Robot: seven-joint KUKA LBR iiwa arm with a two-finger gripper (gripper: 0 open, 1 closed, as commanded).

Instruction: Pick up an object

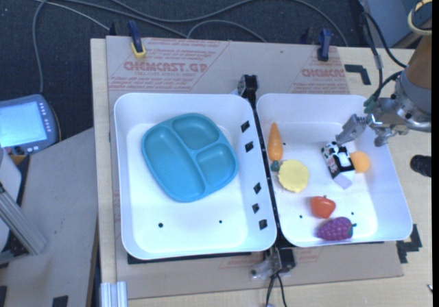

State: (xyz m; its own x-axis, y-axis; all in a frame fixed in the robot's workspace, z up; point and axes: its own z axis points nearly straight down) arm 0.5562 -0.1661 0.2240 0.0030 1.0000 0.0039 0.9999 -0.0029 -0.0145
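bench (178, 66): brown board, red lettering, blue clamps (136, 41) at far edge | on it: two white bins side by side, touching | left bin (130, 182): blue divided plate | right bin (384, 189): small toy foods

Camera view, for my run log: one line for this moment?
arm: over right bin | jaws near orange ball | blue tray: left bin

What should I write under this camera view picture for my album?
Grey robot gripper reaches among toy foods in the right white bin; blue divided plate sits left.
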